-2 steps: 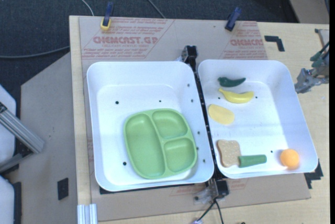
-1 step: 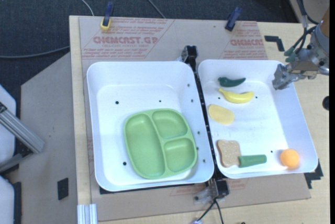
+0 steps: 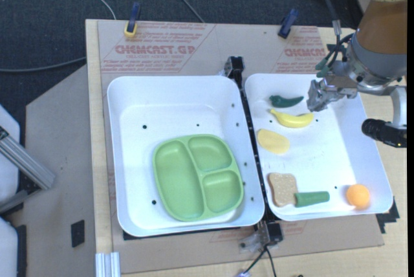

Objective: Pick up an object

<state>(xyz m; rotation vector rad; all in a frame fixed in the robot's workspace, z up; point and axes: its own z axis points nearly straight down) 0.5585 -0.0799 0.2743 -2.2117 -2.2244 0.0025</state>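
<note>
Your claw [image 3: 318,99] sits low over the far part of the right bin [image 3: 336,159], coming in from the right under the grey-and-orange arm [image 3: 381,17]. Can't tell if it's open or closed; the tips blur together at this angle, and nothing is visibly between them.

Right bin contents:
- dark green piece [image 3: 285,100], far left corner, just left of the claw
- yellow banana [image 3: 292,118], just nearer than the green piece, its right end close under the claw
- pale yellow lump [image 3: 273,141], left side, mid bin
- tan bread slice [image 3: 283,188], near left
- green block [image 3: 312,199], touching the bread's right edge
- orange ball [image 3: 358,195], near right corner, apart from the rest

Left bin [image 3: 129,107] holds a green divided plate [image 3: 197,175], near-centre, lying flat.

Both bins sit side by side on the tabletop [image 3: 97,140], on a brown board with two clamps [image 3: 132,18] at the far edge.
</note>
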